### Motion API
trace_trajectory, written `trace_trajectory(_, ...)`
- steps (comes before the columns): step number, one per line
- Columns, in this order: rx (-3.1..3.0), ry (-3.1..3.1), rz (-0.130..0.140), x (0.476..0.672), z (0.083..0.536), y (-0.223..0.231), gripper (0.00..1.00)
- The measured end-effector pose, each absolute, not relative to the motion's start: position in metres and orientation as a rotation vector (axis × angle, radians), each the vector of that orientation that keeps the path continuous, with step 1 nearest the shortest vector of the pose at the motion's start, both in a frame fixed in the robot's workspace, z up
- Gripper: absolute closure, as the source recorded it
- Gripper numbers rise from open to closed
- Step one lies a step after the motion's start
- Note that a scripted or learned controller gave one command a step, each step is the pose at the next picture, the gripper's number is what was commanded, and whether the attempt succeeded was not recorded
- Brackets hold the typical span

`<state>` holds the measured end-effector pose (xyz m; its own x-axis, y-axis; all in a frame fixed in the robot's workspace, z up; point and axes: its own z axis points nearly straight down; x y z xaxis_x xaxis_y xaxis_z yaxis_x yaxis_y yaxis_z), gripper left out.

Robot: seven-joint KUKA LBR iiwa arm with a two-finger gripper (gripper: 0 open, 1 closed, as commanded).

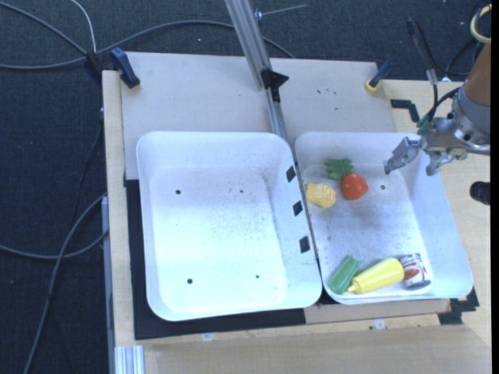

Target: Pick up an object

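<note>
My arm comes in at three o'clock and most of it is cut off by the picture's edge; my gripper (415, 160) hangs over the upper right rim of the right bin (437, 209), its two fingers spread apart with nothing between them. One finger (398, 157) points down toward eight o'clock; the other is harder to make out against the white wall.

The bench (195, 92) is pale wood on dark carpet (47, 131), where grey cables (47, 22) loop at nine and eleven o'clock. A metal rail (249, 37) slants down from twelve o'clock to the seam between the bins. A blue clamp (123, 65) sits at the bench's eleven o'clock corner, a yellow one (377, 76) at one o'clock.

The left bin (218, 224) shows faint specks and small dark holes. In the right bin, a red tomato (354, 186) lies touching a green leafy piece (338, 167) at its eleven o'clock, with a yellow lump (320, 195) just beside them at nine o'clock. At the bin's six o'clock edge lie a green piece (342, 274), a yellow bottle (378, 276) and a small red-and-white can (415, 270), close together; the can's label is too blurred to read.
</note>
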<state>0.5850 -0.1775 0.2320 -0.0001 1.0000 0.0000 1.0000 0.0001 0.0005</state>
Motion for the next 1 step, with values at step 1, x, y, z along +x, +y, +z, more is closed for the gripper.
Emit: trace_trajectory(1,2.221,2.221,0.001,0.5850,0.2320,-0.1775,0.00)
